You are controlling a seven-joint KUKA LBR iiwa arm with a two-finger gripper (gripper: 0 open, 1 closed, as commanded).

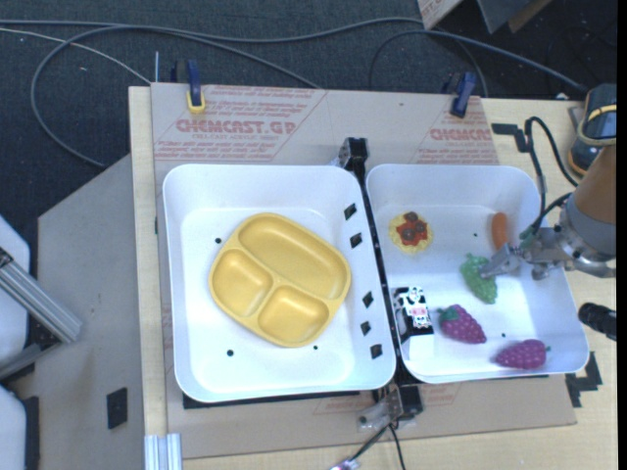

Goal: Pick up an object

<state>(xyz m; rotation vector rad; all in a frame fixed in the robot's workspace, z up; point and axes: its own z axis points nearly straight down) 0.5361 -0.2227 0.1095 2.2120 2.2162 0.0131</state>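
In the right bin, nearest the camera, a purple grape bunch lies by the front wall, a second left of it beside a black-and-white cow toy. Behind them the pincer touches the green grapes; whether it grips, I cannot tell. Farther back lie a carrot and a small pizza, bare floor between. The left bin holds a yellow divided plate.

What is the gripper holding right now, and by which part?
Cannot be told: the gripper sits right beside the green grapes in the right bin, but no grasp is visible.
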